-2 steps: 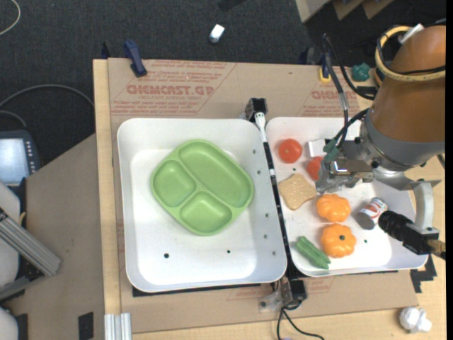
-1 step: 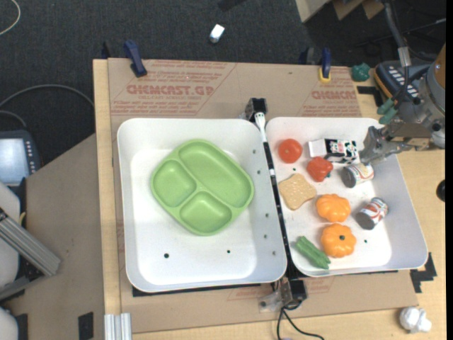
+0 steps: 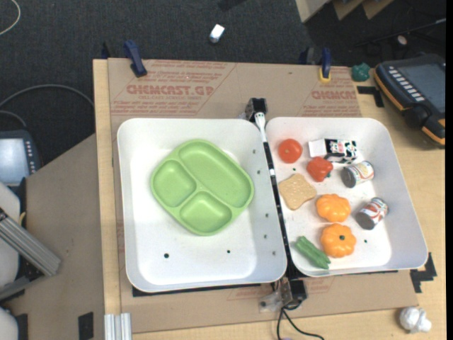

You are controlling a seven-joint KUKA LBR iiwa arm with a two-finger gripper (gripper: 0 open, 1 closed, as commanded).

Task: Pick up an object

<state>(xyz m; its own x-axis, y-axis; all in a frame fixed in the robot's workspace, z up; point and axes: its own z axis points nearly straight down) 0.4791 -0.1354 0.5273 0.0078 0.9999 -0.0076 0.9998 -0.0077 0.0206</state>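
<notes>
Brown desk carries two white bins. Left bin holds a green divided plate. Right bin holds toy food: bread slice, orange pumpkin, orange, tomato, two cans. No fingers to judge here.

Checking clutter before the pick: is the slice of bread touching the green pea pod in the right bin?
Apart. The camera view shows bare white bin floor between the slice of bread and the green pea pod, which lies well below it near the bin's front edge.
</notes>
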